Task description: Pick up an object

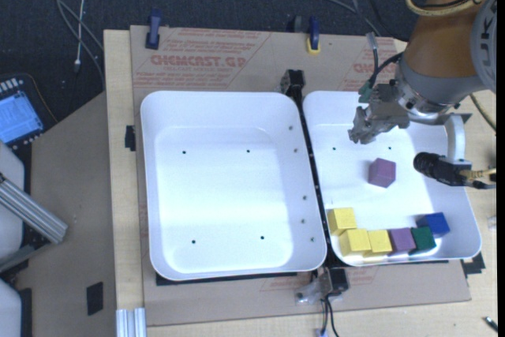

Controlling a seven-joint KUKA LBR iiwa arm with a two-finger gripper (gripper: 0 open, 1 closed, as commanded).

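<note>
The grey two-finger gripper (361,132) hangs over the right shallow white plastic bin (458,249); whether its fingers are parted I cannot tell (they are too small and dark). Just below and right of it lies a lone purple cube (383,172). Further below sits a row of yellow, purple, green and blue blocks (387,237).

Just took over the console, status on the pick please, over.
Hand above right bin, nothing visibly held. Purple cube lies alone nearby, apart from the hand. Other blocks line the near wall, out of the way.
</note>
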